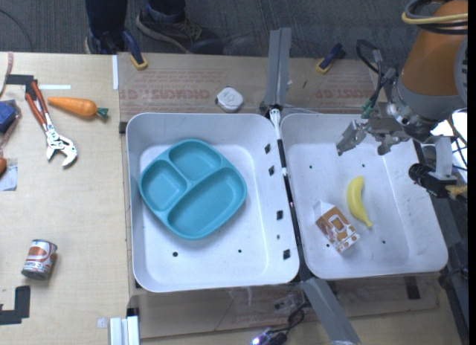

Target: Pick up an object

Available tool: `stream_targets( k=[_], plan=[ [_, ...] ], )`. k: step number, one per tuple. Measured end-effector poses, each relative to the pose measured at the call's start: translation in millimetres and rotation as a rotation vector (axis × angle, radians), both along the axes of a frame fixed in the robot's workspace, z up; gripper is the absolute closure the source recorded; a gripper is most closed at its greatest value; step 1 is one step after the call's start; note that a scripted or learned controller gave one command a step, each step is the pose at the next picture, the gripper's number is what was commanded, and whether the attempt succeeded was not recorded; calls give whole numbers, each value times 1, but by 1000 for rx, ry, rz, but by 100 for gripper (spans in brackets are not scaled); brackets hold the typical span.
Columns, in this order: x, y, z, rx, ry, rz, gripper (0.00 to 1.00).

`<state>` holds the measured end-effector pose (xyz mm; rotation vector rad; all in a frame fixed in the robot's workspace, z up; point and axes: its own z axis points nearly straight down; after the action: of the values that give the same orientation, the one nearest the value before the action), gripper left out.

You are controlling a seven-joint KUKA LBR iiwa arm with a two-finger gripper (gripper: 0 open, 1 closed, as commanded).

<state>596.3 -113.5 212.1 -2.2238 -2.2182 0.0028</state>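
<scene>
Gripper [370,140]: fingers spread apart, nothing between them, hanging over the right bin's far part
Right bin [401,258]: holds a banana and a packet
Banana [358,201]: beyond the gripper toward the bin's near side, well apart from it
Packet [337,227]: just left of the banana
Left bin [149,258]: holds a blue plate [193,188]
Counter [63,217]: carrot [73,105], pliers [46,124], can [39,257], left of the left bin

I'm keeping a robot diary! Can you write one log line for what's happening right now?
gripper: open, above right white bin | holding: nothing | in bin: yellow banana, small brown-and-white packet | left bin: blue divided plate
</scene>
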Motion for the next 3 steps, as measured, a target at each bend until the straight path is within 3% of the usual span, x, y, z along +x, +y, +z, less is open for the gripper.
stream_targets(
  k=[1, 2, 3],
  plan=[
    [-71, 8, -99, -1, -4, -33, 0],
    [-119, 18, -121, 1, 0, 82, 0],
    [-116, 16, -110, -2, -8, 77, 100]
  ],
)
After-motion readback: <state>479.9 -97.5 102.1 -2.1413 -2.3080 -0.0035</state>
